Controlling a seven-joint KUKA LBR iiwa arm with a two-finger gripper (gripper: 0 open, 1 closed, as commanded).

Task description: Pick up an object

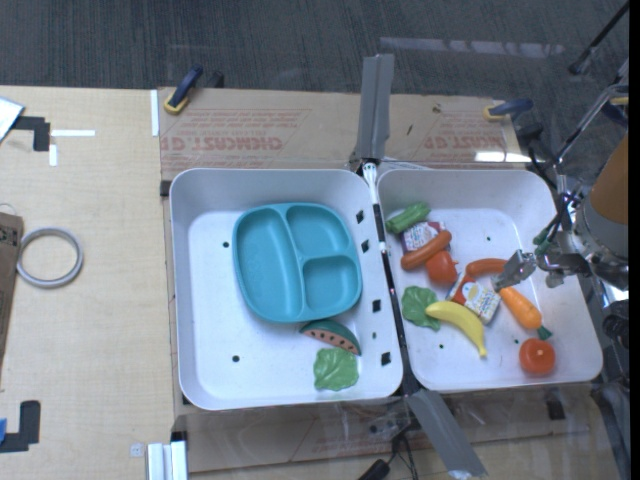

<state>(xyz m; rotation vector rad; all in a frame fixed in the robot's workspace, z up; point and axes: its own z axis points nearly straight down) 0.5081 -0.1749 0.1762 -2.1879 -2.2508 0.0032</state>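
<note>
1. Dark carpet sits behind the bench, which carries 2 white bins side by side on cardboard, w/ a tape roll off to the far side.
2. Left bin holds a teal divided plate, a watermelon slice and a lettuce leaf. Looks like the drop-off side, so I read it as staging, not the target.
3. Right bin is the pick side: toy food lies loose and jumbled, so a clean grasp needs an item w/ room around it.
4. Gripper is low in the right bin; its fingers look spread apart w/ nothing between them.
5. Carrot lies just below and beside the gripper, tilted, and is the nearest candidate imo. Tomato sits further toward the near rim; banana is further left.
</note>
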